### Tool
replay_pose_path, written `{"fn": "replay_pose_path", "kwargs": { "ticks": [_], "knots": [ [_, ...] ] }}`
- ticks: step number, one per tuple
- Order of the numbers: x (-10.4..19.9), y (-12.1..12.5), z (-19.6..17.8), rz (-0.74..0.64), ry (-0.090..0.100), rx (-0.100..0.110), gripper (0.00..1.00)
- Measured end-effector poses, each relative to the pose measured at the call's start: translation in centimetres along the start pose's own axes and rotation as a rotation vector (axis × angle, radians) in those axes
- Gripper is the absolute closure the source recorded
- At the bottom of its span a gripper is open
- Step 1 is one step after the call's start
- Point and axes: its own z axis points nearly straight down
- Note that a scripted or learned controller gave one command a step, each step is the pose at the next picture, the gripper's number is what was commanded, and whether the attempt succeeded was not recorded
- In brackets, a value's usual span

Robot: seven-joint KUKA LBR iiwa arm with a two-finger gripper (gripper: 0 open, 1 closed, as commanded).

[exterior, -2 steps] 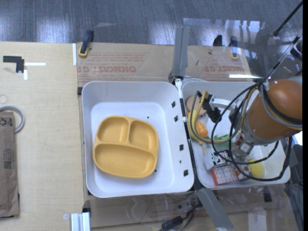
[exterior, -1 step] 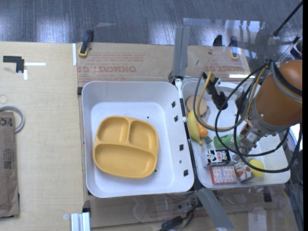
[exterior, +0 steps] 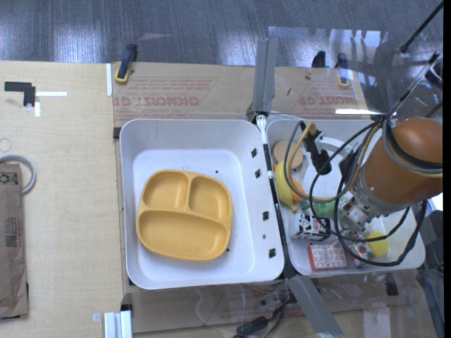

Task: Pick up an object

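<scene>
Two white bins [exterior: 130, 189] sit mid-frame; I see my gripper [exterior: 350, 217] low in the right one, finger state unclear.

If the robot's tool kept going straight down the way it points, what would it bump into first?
Probably the jumble of small items in the right bin, beneath the tool; depth is hard to judge here.

A: Left bin [exterior: 134, 210]: smooth white plastic, slight sheen. Divided plate [exterior: 185, 213] in it: matt yellow plastic, no glare.

B: Bench top [exterior: 56, 118]?

A: Pale wood-look, matt. Brown sheet [exterior: 190, 94] behind the bins: dull cardboard, printed. Arm's orange band [exterior: 405, 160]: glossy, hard shell.

B: The card [exterior: 328, 257] in the right bin?

A: Possibly printed paper; too small to tell.
</scene>
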Motion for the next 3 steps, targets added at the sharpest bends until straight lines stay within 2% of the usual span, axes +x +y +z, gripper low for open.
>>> {"fn": "replay_pose_path", "kwargs": {
  "ticks": [1,3],
  "knots": [
    [-1.76,-1.67,0.97,-0.196,-0.002,-0.001,1.0],
    [-2.27,-1.04,0.81,-0.472,-0.005,-0.001,1.0]
  ]
}}
